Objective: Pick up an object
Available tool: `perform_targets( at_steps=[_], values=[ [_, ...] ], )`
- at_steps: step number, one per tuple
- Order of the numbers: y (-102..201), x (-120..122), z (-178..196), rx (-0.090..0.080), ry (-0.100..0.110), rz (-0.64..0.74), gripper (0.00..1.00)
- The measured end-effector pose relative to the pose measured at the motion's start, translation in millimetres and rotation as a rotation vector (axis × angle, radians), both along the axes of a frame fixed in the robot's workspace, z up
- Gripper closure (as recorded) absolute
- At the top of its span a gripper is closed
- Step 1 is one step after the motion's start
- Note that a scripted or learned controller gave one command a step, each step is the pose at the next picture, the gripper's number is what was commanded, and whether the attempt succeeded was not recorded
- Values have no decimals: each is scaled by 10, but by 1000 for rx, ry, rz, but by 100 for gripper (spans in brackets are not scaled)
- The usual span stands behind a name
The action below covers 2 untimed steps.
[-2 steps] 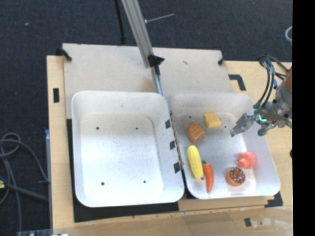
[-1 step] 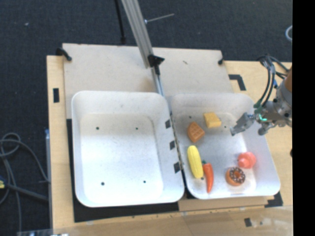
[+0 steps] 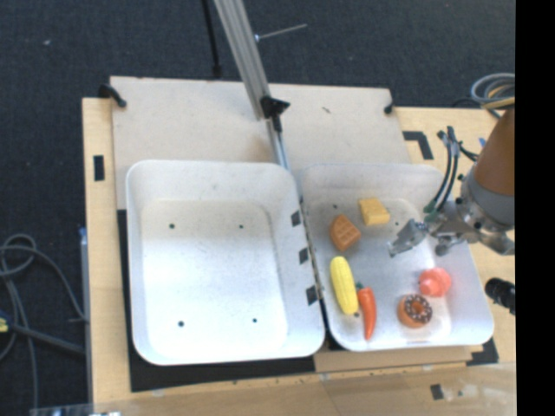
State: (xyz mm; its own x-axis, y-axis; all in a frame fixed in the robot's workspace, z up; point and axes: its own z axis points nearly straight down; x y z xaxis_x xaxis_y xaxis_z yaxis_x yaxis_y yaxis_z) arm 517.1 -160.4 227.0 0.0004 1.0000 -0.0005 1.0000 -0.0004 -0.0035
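Note:
The right bin point(image 3: 451, 328) holds several toy foods. A yellow block point(image 3: 375, 211) and an orange waffle-like piece point(image 3: 344, 232) lie toward its back. A yellow corn cob point(image 3: 343, 284) and an orange carrot point(image 3: 368, 312) lie along its left side. A chocolate donut point(image 3: 415, 310) and a red round piece point(image 3: 434, 282) sit at the front right. My gripper point(image 3: 425, 241) hangs over the right half of this bin, just behind the red piece. It is open, and nothing sits between its fingers.
The left bin point(image 3: 139, 232) stands beside the right one, their rims meeting at the middle. A slanted metal post point(image 3: 247, 50) rises behind the bins. Cables point(image 3: 451, 172) trail from the wrist at the right edge.

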Motion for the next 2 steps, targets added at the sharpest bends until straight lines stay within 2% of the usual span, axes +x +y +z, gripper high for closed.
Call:
perform_targets(
  at_steps=[1,2],
  values=[
    [-47,15,-625,0,1,-1,0],
    [-70,13,-1045,-1,-1,-1,0]
  ],
)
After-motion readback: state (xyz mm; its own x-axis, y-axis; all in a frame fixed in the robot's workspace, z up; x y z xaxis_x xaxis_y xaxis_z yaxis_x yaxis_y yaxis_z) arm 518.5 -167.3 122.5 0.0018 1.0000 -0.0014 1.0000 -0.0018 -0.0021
